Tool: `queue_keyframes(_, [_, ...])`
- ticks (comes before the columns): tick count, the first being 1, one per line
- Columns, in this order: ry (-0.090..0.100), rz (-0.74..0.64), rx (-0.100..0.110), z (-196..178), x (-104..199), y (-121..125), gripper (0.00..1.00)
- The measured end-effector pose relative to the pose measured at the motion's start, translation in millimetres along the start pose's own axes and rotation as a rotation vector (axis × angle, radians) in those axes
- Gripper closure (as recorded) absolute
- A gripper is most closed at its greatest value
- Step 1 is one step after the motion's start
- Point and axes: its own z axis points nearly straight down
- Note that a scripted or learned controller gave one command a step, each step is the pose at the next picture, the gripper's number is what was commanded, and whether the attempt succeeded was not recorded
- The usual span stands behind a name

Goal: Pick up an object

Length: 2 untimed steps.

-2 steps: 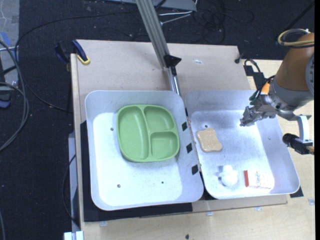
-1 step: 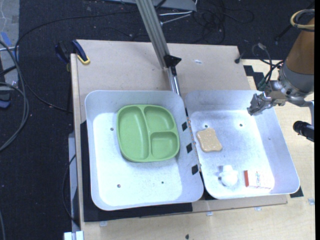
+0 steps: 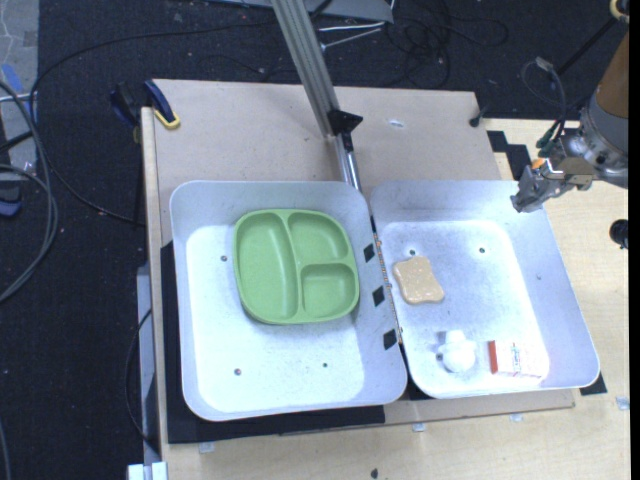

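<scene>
camera view, pincer point(image 3: 528, 196) grip state unclear above right bin point(image 3: 560, 298) rim, sponge point(image 3: 418, 280), white ball point(image 3: 458, 352), small box point(image 3: 516, 359) unobstructed

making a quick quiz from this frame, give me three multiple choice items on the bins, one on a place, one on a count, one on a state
1. Where is the green divided plate?
A. left bin
B. right bin
C. on the bare bench

2. How many loose things lie in the right bin?
A. one
B. three
C. five

3. Where is the gripper?
A. over the plate
B. touching the tan sponge
C. at the right bin's upper right edge, apart from the objects

Answers:
1 A, it lies in the left bin.
2 B: tan sponge, white object, red-and-white packet.
3 C, it is far from all three.
</scene>
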Motion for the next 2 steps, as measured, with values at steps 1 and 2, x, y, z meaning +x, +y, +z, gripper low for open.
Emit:
queue_keyframes(1, [0.002, -0.002, 0.008, 10, 48, 4, 1.0])
queue_keyframes(2, [0.003, -0.002, 0.01, 26, 102, -6, 1.0])
